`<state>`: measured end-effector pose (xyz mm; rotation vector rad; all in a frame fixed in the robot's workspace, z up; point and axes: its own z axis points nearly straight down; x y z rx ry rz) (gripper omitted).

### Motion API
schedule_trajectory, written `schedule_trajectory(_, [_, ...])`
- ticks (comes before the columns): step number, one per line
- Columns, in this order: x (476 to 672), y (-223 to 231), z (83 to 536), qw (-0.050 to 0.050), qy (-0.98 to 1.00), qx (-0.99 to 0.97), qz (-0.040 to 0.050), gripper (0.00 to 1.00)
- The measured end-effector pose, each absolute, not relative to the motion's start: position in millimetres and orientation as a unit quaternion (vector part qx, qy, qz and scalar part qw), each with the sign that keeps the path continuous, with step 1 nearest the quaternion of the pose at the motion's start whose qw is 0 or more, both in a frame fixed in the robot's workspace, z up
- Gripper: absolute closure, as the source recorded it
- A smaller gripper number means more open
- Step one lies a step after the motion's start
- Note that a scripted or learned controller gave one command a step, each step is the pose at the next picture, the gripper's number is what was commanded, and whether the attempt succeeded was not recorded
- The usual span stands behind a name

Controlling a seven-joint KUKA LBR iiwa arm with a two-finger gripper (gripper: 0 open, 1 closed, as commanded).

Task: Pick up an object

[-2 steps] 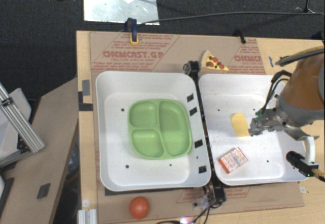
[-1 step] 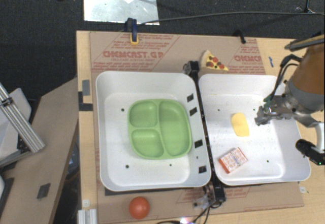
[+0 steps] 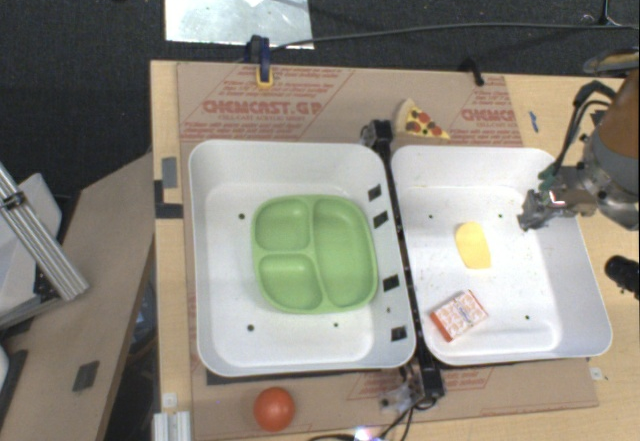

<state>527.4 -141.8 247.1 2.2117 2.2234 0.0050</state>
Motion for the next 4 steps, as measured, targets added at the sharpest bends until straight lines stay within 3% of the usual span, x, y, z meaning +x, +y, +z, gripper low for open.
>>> schedule_trajectory(4, [563.2, 73, 245, 0.0, 0.71, 0.704, 0.0015, 1.0])
